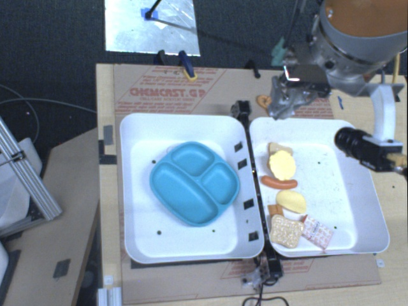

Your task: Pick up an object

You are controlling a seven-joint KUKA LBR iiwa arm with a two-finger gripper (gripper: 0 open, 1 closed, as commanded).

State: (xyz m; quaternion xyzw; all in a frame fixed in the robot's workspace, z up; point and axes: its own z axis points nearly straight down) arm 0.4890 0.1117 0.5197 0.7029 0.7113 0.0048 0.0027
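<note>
The gripper hung above the far edge of the right bin, its metal fingers a blurred grey lump; I could not tell whether they stood apart or together, and nothing showed between them. All the food lay below and toward the near side of them: a round yellow piece sat over a half-hidden tan slice, then a sausage, a pale lemon-like piece, a cracker and a pink packet. Off to the left of the fingers, the blue divided plate filled the left bin. The arm's upper part was cut off by the frame.
</note>
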